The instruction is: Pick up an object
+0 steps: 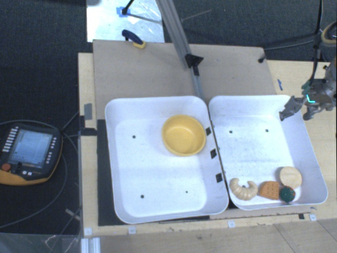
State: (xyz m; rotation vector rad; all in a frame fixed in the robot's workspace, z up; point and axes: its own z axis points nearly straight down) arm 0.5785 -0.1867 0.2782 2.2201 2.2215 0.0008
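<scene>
A yellow bowl sits in the left bin, toward its upper right. In the right bin, along the near edge, lie a pale croissant-shaped piece, an orange-brown cracker, a round tan biscuit and a small dark green ball, packed close together. My gripper hangs over the right bin's far right rim, its two dark fingers spread apart with nothing between them. It is well away from the objects at the near edge.
A grey pole slants across the board behind the bins, ending at a black clamp. A teach pendant lies on the floor at the left. Black clips join the two bins at the seam.
</scene>
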